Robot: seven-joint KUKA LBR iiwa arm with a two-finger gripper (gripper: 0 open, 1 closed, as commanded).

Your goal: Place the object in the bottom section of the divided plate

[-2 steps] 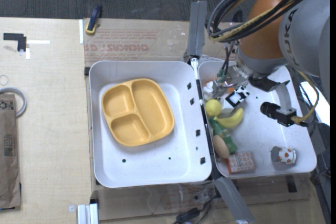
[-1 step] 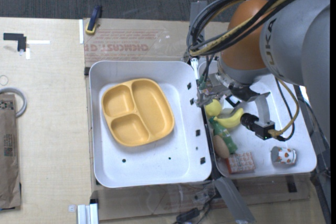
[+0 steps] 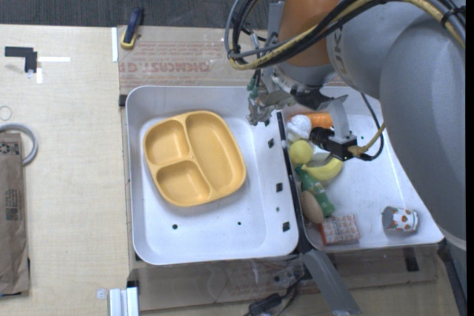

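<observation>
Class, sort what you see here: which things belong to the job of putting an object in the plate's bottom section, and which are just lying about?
Belongs to the job:
divided plate
gripper
toy food pile

Just lying about:
blue-and-yellow tool
brown bag
small box

The divided plate (image 3: 194, 158) lies in the left bin (image 3: 207, 233), toward its left side. The right bin (image 3: 370, 211) stands just beside it, and the toy foods are crowded along its left wall: a banana (image 3: 326, 169), below it a small box (image 3: 340, 229). A cup (image 3: 400, 220) sits apart, near the right wall. The gripper (image 3: 258, 109) hangs over the divider between the bins.
</observation>
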